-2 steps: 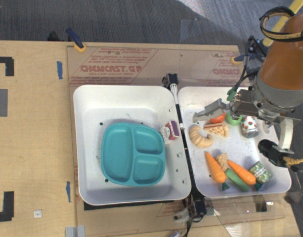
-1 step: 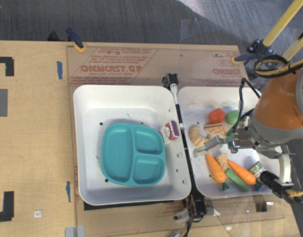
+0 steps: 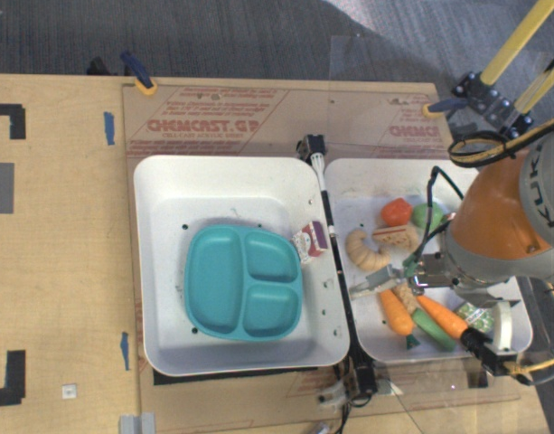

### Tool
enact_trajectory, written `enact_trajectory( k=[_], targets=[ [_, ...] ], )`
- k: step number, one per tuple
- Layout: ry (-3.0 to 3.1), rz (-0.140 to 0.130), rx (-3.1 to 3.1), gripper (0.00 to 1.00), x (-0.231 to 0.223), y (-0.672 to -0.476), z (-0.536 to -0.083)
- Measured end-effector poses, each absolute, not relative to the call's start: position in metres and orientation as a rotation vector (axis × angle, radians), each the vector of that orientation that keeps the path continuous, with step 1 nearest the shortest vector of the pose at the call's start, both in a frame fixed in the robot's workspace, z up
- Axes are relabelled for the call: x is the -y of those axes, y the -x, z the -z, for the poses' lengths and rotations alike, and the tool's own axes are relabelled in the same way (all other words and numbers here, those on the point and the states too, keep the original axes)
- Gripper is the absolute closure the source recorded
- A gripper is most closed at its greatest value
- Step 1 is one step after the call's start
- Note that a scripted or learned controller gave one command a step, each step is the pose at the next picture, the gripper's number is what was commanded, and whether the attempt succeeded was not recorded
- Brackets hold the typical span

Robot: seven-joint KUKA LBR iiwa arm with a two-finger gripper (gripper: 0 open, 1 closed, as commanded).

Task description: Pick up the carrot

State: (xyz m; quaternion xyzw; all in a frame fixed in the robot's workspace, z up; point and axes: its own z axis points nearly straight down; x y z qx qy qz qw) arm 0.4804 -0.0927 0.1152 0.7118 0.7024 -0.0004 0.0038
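Carrot (image 3: 396, 312) lies unlifted in the right bin (image 3: 367, 337); the claw (image 3: 378, 279) hovers just above it, fingers spread, grasp undone.

A smooth, matt teal plastic tray (image 3: 243, 281) sits in a glossy white plastic bin (image 3: 159, 242) on brown cardboard (image 3: 60, 242).

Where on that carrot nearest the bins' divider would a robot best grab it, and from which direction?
Probably the middle of the carrot, coming straight down from above. It lies flat and slanted, so fingers should close across its narrow width. A second carrot crowds its right side.
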Motion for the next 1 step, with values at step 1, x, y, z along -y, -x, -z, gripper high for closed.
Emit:
enact_trajectory(
  k=[1],
  targets=[
    [-2.546, -0.032, -1.819, 0.0, 0.0997, -0.489, -0.0889]
  ],
)
